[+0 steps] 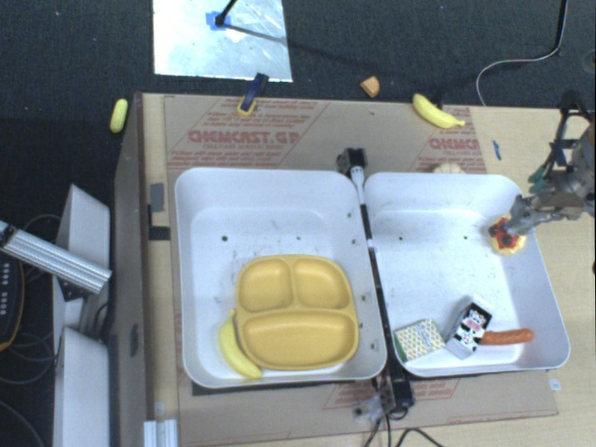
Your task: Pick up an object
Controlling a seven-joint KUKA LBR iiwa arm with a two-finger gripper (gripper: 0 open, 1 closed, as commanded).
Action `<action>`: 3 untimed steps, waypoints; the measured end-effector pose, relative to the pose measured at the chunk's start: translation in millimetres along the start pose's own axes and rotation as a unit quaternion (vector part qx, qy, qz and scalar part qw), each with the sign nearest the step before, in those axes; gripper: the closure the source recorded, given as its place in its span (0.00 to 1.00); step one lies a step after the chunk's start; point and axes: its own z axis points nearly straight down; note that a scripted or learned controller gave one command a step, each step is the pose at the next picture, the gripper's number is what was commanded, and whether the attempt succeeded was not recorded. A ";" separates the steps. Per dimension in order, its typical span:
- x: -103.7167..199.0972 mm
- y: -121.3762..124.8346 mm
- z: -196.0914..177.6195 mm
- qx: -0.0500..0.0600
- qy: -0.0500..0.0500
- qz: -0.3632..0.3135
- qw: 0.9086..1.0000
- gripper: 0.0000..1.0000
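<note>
Two bins; gripper low at right bin's edge, touching small red-yellow object, likely the chosen target. Grip state: cannot tell. Carton and sausage lie nearer camera, untouched.

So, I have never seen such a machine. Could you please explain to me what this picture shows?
One camera looks down at a slant on a bench with two white bins. The grey robot arm enters from the picture's right; its gripper is over a small red and yellow object at the right bin's far edge, and a grasp cannot be confirmed. That bin also holds a small box, a cow-print carton and an orange sausage-like piece. The left bin holds a yellow divided plate and a banana.
</note>
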 end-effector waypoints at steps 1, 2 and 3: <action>0.1 -0.1 0.1 0.000 0.000 0.000 1.000 0.00; 0.2 1.0 -10.7 -0.002 0.000 -0.001 1.000 1.00; 59.8 1.7 80.5 0.003 0.001 0.000 1.000 1.00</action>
